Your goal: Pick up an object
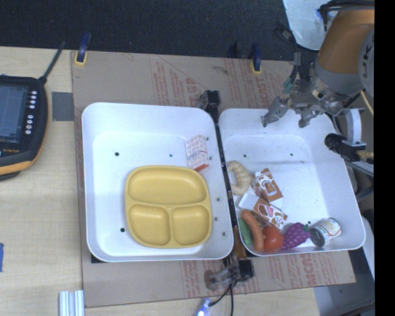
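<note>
**Gripper hanging open at the far rim, toys toward the near end**

While nothing is sitting between its fingers, the gripper [292, 114] is hovering open and empty over the far edge of the right bin [329, 176]. The likeliest targets are lying well apart from it, toward the camera and slightly left: a croissant [238, 175] by the divider, two cartons [268, 184], then a tomato [272, 239], grapes [294, 234] and a small can [325, 230] along the near wall. The croissant's long axis is running roughly far-to-near. Beyond, a yellow tray [167, 205] is resting in the left bin [99, 176].
</note>
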### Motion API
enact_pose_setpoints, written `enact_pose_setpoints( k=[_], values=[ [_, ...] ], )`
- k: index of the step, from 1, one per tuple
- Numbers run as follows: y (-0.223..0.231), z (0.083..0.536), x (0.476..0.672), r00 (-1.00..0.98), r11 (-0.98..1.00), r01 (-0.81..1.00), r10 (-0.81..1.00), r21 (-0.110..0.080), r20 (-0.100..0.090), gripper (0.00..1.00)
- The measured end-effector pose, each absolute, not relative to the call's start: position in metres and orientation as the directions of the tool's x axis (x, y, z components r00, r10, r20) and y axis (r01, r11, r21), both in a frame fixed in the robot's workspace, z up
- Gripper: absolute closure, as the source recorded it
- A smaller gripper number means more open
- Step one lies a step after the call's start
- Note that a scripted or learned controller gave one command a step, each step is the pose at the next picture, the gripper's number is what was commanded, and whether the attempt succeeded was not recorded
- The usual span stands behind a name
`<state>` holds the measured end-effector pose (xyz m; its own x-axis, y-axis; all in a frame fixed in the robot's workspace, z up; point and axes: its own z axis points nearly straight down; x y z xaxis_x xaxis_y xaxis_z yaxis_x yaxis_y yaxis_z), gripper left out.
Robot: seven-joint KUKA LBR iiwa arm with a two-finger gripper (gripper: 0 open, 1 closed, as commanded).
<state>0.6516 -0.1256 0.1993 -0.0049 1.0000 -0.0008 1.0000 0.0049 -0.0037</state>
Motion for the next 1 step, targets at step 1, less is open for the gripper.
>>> enact_pose_setpoints(
  k=[1],
  values=[
    [-0.1203,0.1690,0.5660,-0.006,0.006,1.000,1.000,-0.006,-0.001,0.00]
  ],
)
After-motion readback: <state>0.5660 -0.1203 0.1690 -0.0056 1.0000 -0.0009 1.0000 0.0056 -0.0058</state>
